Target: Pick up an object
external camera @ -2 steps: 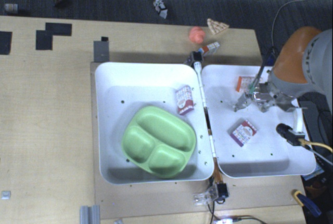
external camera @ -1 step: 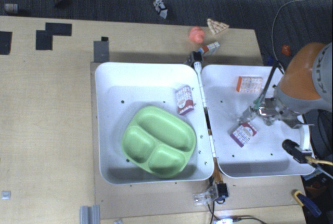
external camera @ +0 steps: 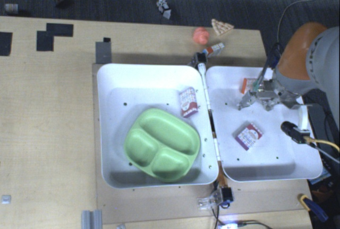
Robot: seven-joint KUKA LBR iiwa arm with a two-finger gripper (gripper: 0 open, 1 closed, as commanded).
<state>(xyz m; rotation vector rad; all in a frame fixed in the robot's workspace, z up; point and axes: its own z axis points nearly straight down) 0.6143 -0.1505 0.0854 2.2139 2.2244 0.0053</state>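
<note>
My gripper (external camera: 256, 104) hangs over the back of the right bin (external camera: 276, 167), its two fingers spread open with bare bin floor between them. A small orange item (external camera: 246, 84) lies just behind and to the left of the fingers, partly hidden by the wrist. A maroon and white packet (external camera: 248, 136) rests on the bin floor in front of the gripper, apart from it. In the left bin (external camera: 114, 116) sit a green divided plate (external camera: 162, 143) and a small red and white packet (external camera: 188, 102) near the right wall.
Behind the bins on the bench lie a pinkish ball (external camera: 201, 35), a tan wedge (external camera: 222, 26) and a small tube (external camera: 214, 49). The grey arm with its orange band (external camera: 297, 52) and cables crowd the right side.
</note>
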